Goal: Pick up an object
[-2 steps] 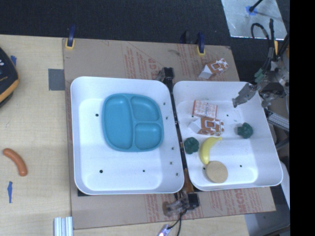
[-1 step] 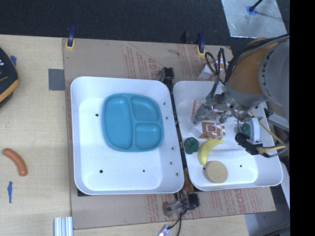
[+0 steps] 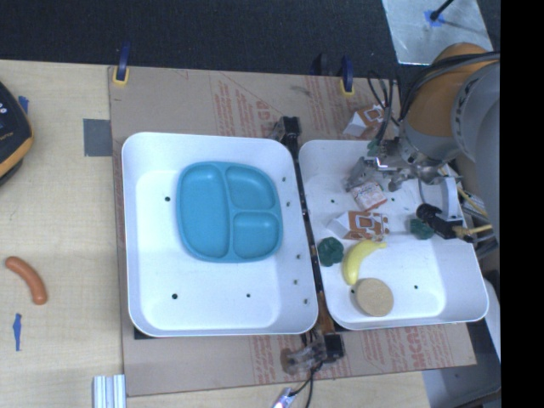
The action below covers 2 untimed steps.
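Hand point(image 3: 364, 177) low over the far half of the right bin point(image 3: 473, 306), at the end of the grey, orange-banded arm. Cannot tell whether open or closed, nor whether gripping anything.

Right at the hand's camera-ward side, a small printed card point(image 3: 368, 196), white with orange-brown marks; contact impossible to judge. Just past that, still toward the camera, a second printed card point(image 3: 365, 225) flat on the bin floor. Off to the view's right of that card, a dark green lump point(image 3: 420, 225).

Farther from the hand, toward the camera: a yellow banana point(image 3: 359, 260), one tip close to the second card. Beside it on the view's left, against the bin wall, another green lump point(image 3: 330, 250). Nearest the camera, a round tan disc point(image 3: 374, 297), just beside the banana's lower end.

Well to the view's left of the hand, the left bin point(image 3: 153, 300) with a blue divided plate point(image 3: 229, 211) lying flat inside.

Farthest from the hand, on the bare table point(image 3: 59, 219) beyond the cardboard sheet point(image 3: 212, 92): a sausage point(image 3: 27, 280).
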Available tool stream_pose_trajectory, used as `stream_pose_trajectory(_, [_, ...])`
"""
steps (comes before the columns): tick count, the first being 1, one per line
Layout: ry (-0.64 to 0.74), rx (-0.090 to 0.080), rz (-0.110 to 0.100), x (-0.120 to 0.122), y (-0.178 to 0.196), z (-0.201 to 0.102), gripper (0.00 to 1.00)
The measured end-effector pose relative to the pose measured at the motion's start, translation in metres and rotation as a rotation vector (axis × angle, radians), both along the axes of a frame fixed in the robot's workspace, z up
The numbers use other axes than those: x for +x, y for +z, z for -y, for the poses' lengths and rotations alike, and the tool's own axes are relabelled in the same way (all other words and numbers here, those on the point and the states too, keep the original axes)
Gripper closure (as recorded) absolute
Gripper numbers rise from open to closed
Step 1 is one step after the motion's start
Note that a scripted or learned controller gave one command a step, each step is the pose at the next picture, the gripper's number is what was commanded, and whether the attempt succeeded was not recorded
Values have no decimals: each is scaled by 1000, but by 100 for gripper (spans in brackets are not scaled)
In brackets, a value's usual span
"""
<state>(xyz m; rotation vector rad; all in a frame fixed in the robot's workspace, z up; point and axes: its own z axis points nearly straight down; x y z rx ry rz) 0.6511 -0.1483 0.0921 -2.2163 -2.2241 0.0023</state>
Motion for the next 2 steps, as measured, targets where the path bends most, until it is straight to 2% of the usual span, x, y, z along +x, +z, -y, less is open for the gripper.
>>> stream_pose_trajectory(2, [1, 1, -1, 5, 0, -9, 0])
